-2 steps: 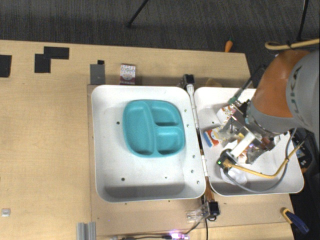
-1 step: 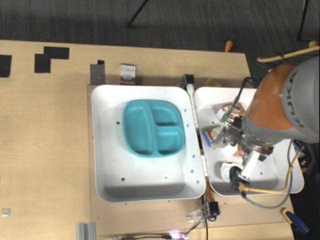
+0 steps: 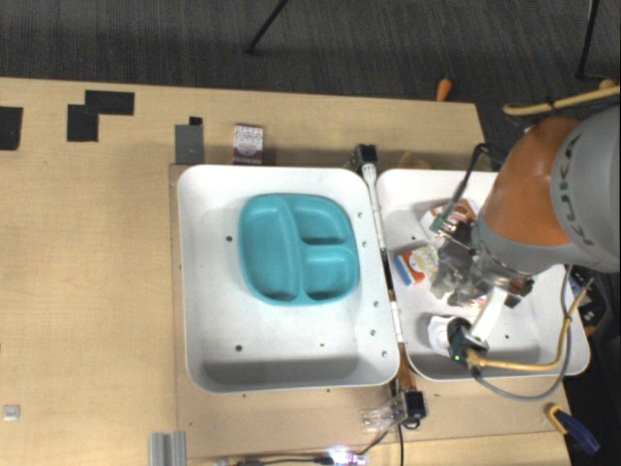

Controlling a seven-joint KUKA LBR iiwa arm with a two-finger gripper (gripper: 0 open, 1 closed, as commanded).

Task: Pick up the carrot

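Observation:
My gripper (image 3: 452,278) is low inside the right bin (image 3: 403,216), over a cluster of small items near the bin's left wall. A small orange piece (image 3: 464,208) that looks like the carrot's end pokes out beside the orange wrist band, just above the gripper. The rest of it is hidden under the arm. A flat white and red item (image 3: 419,260) lies right beside the gripper's left side. Nothing can be made out between the gripper's tips from this angle.
The left bin (image 3: 209,289) holds a teal divided plate (image 3: 296,246) near its middle. A white rounded object (image 3: 444,333) lies at the front of the right bin, next to a yellow cable (image 3: 514,365). The bulky grey arm (image 3: 563,192) covers the right bin's right half.

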